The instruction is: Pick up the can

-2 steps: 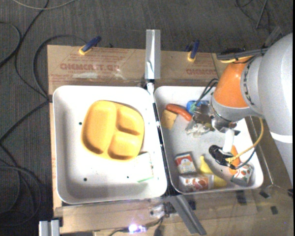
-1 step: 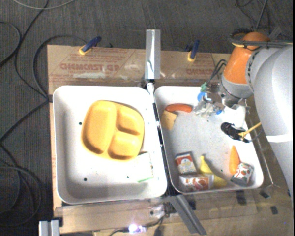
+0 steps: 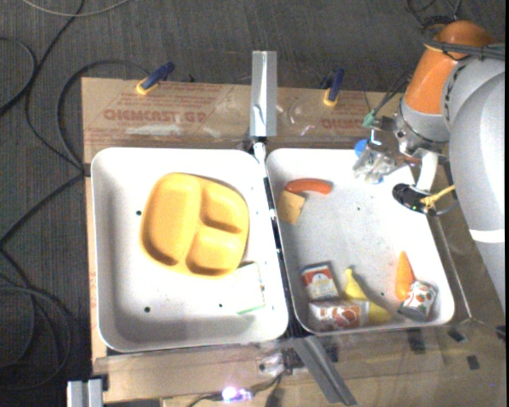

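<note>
A red and white can [image 3: 335,315] lies on its side by the front wall of the right bin [image 3: 365,227]. A second small can [image 3: 418,300], red and white with a grey end, sits in that bin's front right corner. My gripper [image 3: 371,166] hangs over the bin's far right corner, well away from both cans, with nothing visibly in it. The grey arm with its orange band [image 3: 433,75] comes in from the right.
Also in the right bin are a red sausage [image 3: 310,186], a cheese wedge [image 3: 291,205], a small red box [image 3: 320,281], a banana [image 3: 360,288] and a carrot [image 3: 404,274]. A yellow divided plate [image 3: 197,223] lies in the left bin [image 3: 119,295].
</note>
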Available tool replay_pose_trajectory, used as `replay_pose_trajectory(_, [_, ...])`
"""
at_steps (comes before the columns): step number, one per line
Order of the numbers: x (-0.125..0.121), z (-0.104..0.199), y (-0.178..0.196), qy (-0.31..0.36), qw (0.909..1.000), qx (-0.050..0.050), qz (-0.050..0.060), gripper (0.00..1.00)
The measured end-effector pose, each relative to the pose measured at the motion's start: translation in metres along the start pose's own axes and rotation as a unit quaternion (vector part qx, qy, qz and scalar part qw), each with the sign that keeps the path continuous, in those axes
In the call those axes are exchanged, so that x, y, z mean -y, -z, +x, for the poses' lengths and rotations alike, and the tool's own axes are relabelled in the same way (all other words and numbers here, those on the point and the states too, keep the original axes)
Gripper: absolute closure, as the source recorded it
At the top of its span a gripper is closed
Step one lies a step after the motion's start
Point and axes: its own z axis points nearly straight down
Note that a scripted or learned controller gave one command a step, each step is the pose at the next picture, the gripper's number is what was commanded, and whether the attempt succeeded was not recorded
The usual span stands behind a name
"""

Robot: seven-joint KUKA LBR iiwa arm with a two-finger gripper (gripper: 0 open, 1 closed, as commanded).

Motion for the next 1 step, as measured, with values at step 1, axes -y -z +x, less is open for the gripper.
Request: replay_pose_trajectory(1, [-0.0002,-0.0003,0.0003,0.000,1.0000,0.001,-0.001,0.00])
